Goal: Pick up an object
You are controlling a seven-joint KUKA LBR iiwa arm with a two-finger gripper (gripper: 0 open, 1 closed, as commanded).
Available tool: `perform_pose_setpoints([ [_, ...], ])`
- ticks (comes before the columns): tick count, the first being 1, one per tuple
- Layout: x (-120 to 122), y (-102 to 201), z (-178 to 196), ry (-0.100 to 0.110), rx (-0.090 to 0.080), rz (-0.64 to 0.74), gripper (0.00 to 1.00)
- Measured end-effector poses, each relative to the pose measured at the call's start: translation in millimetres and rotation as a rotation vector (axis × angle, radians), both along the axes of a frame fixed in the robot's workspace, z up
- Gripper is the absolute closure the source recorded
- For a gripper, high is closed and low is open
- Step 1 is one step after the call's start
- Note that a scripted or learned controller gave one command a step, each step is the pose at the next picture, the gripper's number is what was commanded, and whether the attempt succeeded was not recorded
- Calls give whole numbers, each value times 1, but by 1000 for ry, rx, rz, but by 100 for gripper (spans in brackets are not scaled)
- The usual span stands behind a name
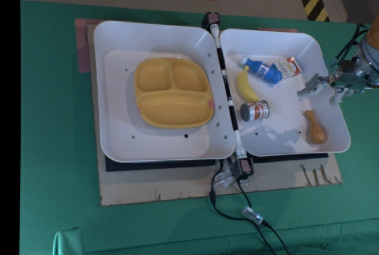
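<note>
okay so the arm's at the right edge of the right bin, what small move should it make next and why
Probably lower toward the brown drumstick-shaped toy. The gripper hangs over the right bin near its right wall, nothing between its fingers, and that toy lies closest, apart from the other items.

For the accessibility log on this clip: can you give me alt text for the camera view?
The gripper hangs over the right bin's right side, nothing visible between its fingers. That bin holds a banana, blue bottle, small can, carton and brown drumstick-shaped toy. The left bin holds a yellow divided plate.
</note>
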State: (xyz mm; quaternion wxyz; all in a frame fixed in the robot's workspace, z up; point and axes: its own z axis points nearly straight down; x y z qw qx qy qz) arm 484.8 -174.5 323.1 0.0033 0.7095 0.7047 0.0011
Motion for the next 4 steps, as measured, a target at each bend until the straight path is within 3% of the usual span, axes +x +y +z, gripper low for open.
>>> perform_pose_setpoints([
  [1, 79, 28, -45, -5, -4, 2, 0],
  [2, 112, 36, -130, -6, -3, 1, 0],
  [3, 112, 36, -130, -6, -2, 1, 0],
  [4, 76, 23, -135, -16, -6, 1, 0],
])
